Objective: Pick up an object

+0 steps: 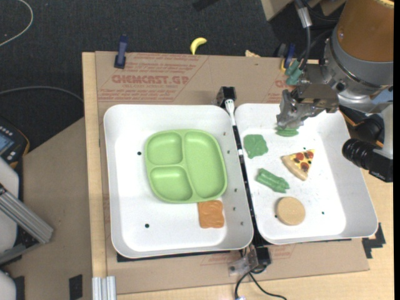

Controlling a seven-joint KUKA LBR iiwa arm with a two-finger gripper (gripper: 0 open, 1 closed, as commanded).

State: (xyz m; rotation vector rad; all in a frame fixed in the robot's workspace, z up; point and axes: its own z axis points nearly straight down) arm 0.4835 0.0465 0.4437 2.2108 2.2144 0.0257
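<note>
My gripper point(289, 124) is low over the far part of the right bin point(356, 186). A small flat green piece point(287, 130) shows just below its tip, touching or nearly touching it. Nearer in the same bin lie a green leaf-shaped piece point(255, 145), a toy pizza slice point(299, 163), a green pod-like piece point(272, 180) and a round tan biscuit point(290, 210).
The left bin point(122, 186) carries a green divided plate point(185, 165), with an orange waffle-like piece point(211, 214) at its near edge. A black divider strip point(236, 144) runs between the bins. A yellow banana point(198, 44) and a blue clamp point(120, 51) lie beyond the bins.
</note>
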